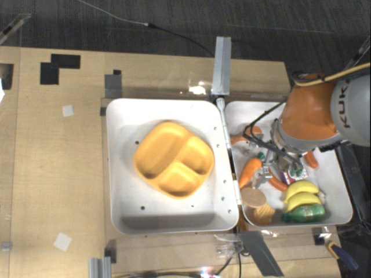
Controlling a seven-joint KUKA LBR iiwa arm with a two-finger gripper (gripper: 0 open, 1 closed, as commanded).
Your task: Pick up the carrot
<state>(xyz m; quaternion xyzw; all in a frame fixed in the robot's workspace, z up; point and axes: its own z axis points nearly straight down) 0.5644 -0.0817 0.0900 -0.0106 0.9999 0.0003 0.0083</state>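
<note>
Orange carrot [250,171] lies tilted at the right bin's [345,204] left side, just beside my gripper [268,169] (whether my fingers are apart, I cannot tell).

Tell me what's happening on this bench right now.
A grey and orange robot arm is reaching into the right bin, its hand low beside the carrot. Bananas, a green item and other play food lie nearby. The left bin has a yellow divided tray. No grasp on the carrot is visible.
</note>
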